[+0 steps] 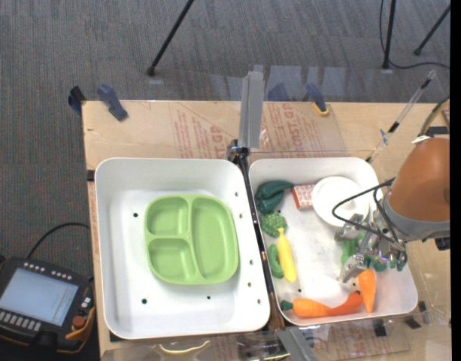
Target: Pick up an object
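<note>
The gripper (368, 253) hangs low in the right bin (329, 275), just above an orange carrot (368, 289). Whether it grasps anything cannot be told. A green divided plate (191, 239) sits in the left bin (117, 201).

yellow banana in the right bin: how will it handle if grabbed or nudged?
The banana looks like smooth moulded plastic, so probably stiff, light and somewhat slippery. Its rounded, slightly curved body may roll or pivot if pushed. It lies close beside the broccoli, which a nudge could disturb.
</note>
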